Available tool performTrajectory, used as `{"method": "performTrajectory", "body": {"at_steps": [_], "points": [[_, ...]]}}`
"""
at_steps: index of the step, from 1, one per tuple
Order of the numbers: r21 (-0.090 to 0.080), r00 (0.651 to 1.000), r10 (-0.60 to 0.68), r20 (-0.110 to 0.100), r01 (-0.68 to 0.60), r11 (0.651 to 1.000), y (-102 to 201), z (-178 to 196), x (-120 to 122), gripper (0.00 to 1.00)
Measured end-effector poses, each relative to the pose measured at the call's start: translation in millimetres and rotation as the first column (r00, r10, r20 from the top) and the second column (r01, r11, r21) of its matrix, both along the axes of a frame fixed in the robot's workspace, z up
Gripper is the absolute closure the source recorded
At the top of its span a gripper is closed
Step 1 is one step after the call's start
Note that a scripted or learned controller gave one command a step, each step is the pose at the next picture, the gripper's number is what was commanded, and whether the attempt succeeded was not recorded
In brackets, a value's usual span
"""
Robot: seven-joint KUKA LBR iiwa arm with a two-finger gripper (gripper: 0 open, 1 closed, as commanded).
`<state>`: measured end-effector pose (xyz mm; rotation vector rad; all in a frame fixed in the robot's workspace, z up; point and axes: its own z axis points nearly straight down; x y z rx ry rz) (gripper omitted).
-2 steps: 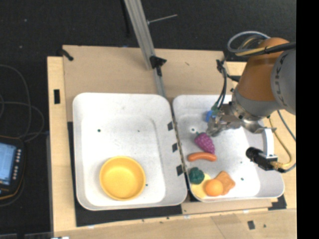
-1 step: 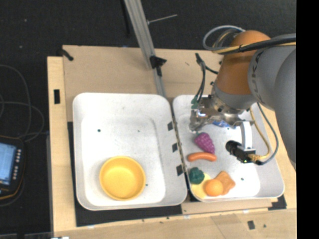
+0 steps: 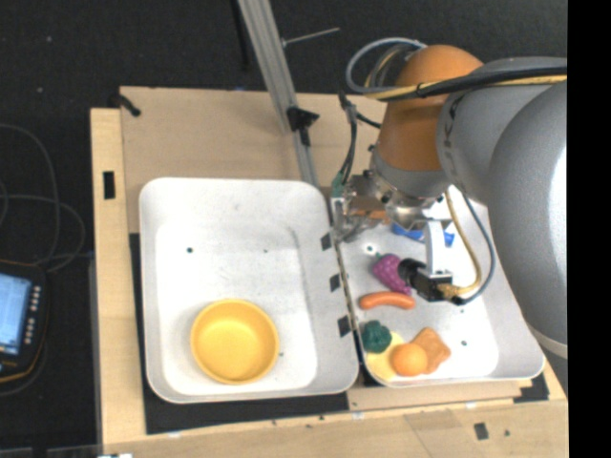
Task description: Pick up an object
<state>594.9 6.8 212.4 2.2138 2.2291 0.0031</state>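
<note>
Purple grape bunch (image 3: 389,272) lies mid right bin. Orange-red sausage (image 3: 386,301) just below it. Green piece (image 3: 375,336), orange ball (image 3: 410,360) near front edge.

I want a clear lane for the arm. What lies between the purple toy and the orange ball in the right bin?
In the camera view, an orange-red sausage-shaped toy lies between the purple toy and the orange ball.

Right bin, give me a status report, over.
Tool low over right bin's upper left corner, grip state unclear. Purple toy, orange sausage, orange fruit lying loose. Yellow bowl in left bin.
</note>
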Motion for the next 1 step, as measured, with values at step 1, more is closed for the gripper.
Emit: {"method": "performTrajectory", "body": {"at_steps": [1], "points": [[0.000,1.000,0.000,0.001,0.000,1.000,43.6,1.0,30.8,1.00]]}}
